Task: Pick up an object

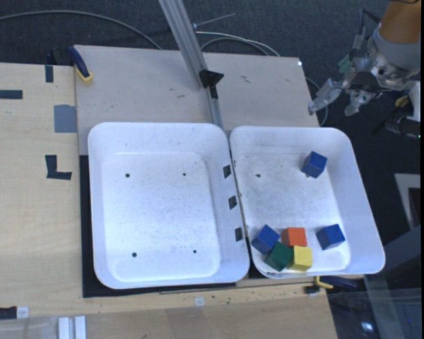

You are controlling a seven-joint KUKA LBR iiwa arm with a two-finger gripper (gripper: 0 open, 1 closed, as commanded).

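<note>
While hanging above the bench beyond the shallow white right-hand bin [353, 189], spreading two-finger gripper [337, 101] jaws apart, gripping nothing, well clear of small blue cube [314, 164].

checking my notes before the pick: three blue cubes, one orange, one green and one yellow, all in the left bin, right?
Not quite: the camera view shows the blue cubes, orange cube, green cube and yellow cube in the right bin, not the left. The counts and colours are right.

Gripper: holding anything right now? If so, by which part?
Nothing held. The gripper hangs open above the bench, outside the right bin, with nothing between its jaws. The nearest blue cube lies on that bin's floor.
</note>
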